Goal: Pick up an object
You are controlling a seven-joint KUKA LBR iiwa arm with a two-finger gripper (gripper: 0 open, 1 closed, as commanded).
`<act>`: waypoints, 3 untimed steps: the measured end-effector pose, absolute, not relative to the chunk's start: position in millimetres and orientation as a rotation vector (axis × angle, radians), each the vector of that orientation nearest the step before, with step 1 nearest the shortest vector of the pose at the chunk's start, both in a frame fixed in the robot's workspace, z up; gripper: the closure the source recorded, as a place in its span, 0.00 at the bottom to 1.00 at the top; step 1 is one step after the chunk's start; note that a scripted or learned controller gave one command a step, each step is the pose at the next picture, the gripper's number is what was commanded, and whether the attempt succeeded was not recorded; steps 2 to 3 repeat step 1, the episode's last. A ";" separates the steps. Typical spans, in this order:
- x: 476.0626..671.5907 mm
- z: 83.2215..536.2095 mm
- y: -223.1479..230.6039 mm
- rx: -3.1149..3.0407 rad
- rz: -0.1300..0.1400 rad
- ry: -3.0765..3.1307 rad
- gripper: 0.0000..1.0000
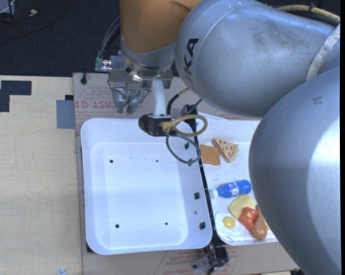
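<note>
Grey arm with an orange band enters from the right and covers much of the right bin. The claw hangs past the far rim of the left bin, over the cardboard sheet that lies under the bins. Its fingers point down and sit close together; nothing is seen between them, so the claw appears clenched on nothing.

A black fitting with looping cables sits at the far right corner of the left bin, just right of the claw.

All objects lie in the right bin, well apart from the claw. Nearest the left bin's far corner is an orange slab, touching a sandwich wedge. Nearer the camera lies a blue bottle, tipped on its side. Beyond it, toward the near rim, are a yellow piece, a red piece, a brown piece partly under the arm, and a fried egg.

Light wood table extends to the left of the left bin, carrying dark square marks.
</note>
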State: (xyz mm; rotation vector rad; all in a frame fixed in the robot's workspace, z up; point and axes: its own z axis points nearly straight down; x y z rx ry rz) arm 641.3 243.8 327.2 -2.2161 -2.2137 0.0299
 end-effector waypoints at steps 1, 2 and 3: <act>625.9 402.7 242.9 -2.222 -0.006 -2.223 1.00; 625.9 402.7 242.9 -2.222 -0.006 -2.223 1.00; 625.9 402.7 242.9 -2.222 -0.006 -2.223 1.00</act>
